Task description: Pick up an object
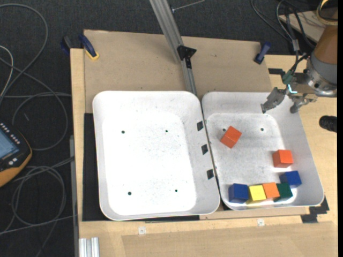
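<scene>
In the right bin (300, 138), an orange cube (231, 136) lies near the upper left, tilted. A second orange cube (282, 158) sits toward the right wall. Along the front wall a row runs blue block (239, 191), yellow block (257, 193), orange block (271, 189), green block (284, 191), with another blue block (291, 178) just behind. My gripper (282, 103) hangs open above the bin's far right corner, its fingers spread with nothing between them, well right of the tilted orange cube.
The left bin (107, 111) stands beside the right one, joined by black clips (204, 149). A slanted metal pole (171, 31) rises behind the bins. Blue clamps (88, 47) hold the bench board at the back corners. Cables lie on the dark floor to the left.
</scene>
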### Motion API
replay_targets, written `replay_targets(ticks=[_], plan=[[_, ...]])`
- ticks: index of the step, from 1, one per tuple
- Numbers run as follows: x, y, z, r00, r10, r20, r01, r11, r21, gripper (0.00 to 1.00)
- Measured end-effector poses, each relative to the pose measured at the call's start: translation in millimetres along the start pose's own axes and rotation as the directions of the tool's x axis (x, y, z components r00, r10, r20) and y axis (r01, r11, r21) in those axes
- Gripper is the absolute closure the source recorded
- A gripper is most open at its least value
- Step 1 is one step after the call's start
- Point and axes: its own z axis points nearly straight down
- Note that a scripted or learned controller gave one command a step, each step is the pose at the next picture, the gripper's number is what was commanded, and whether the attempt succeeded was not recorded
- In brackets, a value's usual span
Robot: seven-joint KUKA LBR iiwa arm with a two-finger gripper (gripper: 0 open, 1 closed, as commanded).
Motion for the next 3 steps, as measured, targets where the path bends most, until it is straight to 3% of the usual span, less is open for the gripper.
replay_targets(ticks=[1, 3], plan=[[0.2, 1.0, -3.2, 1.0, -0.002, 0.002, 0.002, 1.0, -0.005, 0.0], [7.0, -1.6, 105.3, 1.0, -0.001, 0.0, 0.001, 1.0, 0.001, 0.0]])
